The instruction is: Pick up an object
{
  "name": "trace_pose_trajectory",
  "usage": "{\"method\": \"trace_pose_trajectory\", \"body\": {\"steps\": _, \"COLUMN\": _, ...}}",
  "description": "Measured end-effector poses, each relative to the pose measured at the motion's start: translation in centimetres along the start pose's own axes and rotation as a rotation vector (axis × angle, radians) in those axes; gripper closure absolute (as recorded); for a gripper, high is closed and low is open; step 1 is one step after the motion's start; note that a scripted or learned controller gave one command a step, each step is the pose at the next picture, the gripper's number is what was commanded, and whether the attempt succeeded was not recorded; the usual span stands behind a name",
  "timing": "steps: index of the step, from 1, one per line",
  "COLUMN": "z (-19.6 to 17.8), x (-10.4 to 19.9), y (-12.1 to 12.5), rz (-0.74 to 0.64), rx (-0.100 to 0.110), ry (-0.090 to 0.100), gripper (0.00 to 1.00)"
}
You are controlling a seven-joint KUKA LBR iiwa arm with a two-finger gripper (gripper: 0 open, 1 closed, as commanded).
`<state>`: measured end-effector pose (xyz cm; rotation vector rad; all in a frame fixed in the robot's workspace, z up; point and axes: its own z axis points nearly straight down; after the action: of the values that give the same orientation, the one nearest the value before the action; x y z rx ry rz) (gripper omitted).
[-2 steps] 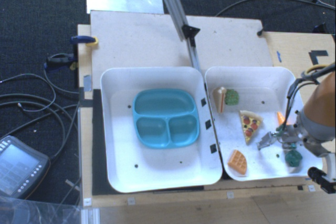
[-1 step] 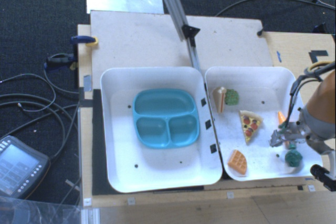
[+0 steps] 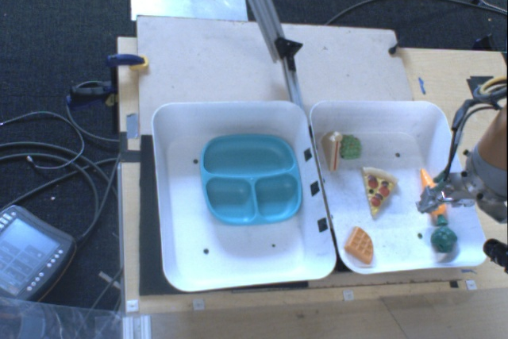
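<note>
So the bench (image 3: 262, 63) carries two white bins. The left bin (image 3: 178, 194) has a blue divided plate (image 3: 252, 177) in the middle. The right bin (image 3: 397, 119) holds the toy food: pizza slice (image 3: 378, 190) mid-bin, waffle (image 3: 359, 245) by the near edge, sandwich wedge (image 3: 336, 148) toward the far left corner. The hand (image 3: 438, 201) sits at the right edge, right over an orange carrot-like piece (image 3: 429, 181), a green toy (image 3: 443, 240) just nearward. Can't tell its grip state. No readable labels anywhere.
</note>
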<state>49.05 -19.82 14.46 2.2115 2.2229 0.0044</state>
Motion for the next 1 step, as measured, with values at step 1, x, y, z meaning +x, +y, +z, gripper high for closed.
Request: {"method": "trace_pose_trajectory", "body": {"steps": 1, "z": -4.85, "x": -0.99, "y": 0.39, "rz": 0.0, "rx": -0.001, "ry": -0.001, "gripper": 1.0}}
